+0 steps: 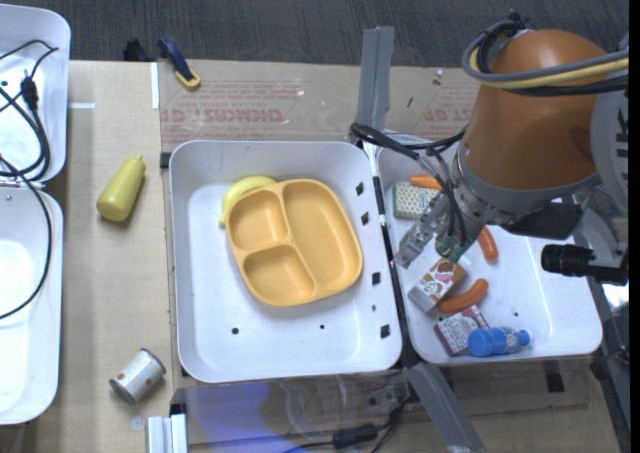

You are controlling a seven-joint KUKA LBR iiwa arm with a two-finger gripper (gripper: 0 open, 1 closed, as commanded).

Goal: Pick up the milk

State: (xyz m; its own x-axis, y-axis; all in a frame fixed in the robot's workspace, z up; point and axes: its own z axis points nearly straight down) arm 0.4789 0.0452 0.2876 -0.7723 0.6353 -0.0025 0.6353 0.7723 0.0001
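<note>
The milk [437, 284] is a small white carton with red and blue print. It lies tilted in the right bin [560, 331], near that bin's left wall. My gripper [437, 241] hangs just above the carton's upper end, under the orange wrist band [540, 111]. Its two fingers [417, 243] stand apart, open, and nothing shows between them. The carton rests on the bin floor, with its lower part in plain sight.
Around the milk lie an orange sausage [462, 296], a second sausage [488, 243], a pink box [460, 330], a blue bottle [497, 342] and a green-white packet [410, 201]. The left bin [200, 331] holds a yellow divided plate [293, 241] and a banana [243, 188].
</note>
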